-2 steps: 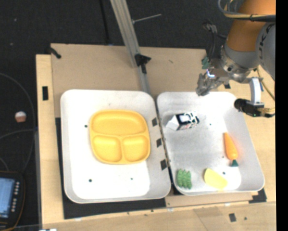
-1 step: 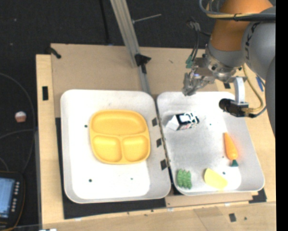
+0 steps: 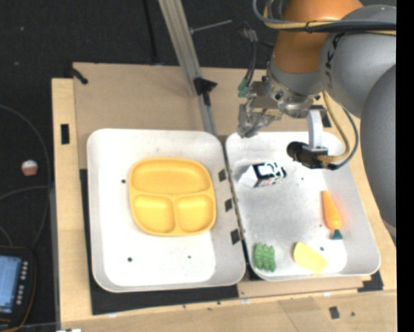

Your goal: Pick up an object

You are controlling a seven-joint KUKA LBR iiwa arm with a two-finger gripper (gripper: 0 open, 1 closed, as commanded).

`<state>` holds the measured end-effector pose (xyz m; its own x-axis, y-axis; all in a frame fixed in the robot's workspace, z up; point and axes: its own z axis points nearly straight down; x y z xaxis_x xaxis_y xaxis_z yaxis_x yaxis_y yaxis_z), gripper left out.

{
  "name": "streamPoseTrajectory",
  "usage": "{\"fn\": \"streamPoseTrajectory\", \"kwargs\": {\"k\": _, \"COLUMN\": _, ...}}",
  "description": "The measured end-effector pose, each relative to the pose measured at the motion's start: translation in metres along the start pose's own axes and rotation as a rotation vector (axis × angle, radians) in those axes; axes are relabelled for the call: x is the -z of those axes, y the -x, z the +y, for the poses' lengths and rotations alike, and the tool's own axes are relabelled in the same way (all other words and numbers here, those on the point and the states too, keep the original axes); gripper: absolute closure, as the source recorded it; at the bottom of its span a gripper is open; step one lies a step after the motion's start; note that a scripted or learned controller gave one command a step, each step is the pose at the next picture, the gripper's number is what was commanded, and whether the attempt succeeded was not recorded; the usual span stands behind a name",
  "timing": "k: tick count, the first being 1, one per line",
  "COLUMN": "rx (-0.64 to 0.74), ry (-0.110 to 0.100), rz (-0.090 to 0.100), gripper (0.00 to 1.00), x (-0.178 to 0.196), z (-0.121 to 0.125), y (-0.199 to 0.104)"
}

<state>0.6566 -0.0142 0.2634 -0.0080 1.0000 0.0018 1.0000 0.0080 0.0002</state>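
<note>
My gripper (image 3: 250,126) hangs over the far left corner of the right bin (image 3: 352,254), its fingers close together with nothing between them. A small black and white object (image 3: 268,173) lies just in front of it, lower in the view. An orange carrot (image 3: 331,211) rests near the bin's right wall. A yellow lemon-like piece (image 3: 309,256) and a green bumpy piece (image 3: 264,256) sit along the near edge.
The left bin (image 3: 106,254) holds a yellow divided plate (image 3: 171,196) at its middle. A slanted metal pole (image 3: 186,50) rises behind the bins. A divider with dark clips (image 3: 229,196) runs between the two bins.
</note>
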Motion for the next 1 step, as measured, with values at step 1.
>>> {"fn": "streamPoseTrajectory", "kwargs": {"k": 1, "rx": 0.000, "ry": 0.001, "rz": 0.000, "gripper": 1.00, "x": 0.0038, "z": 0.0014, "y": -0.0575}}
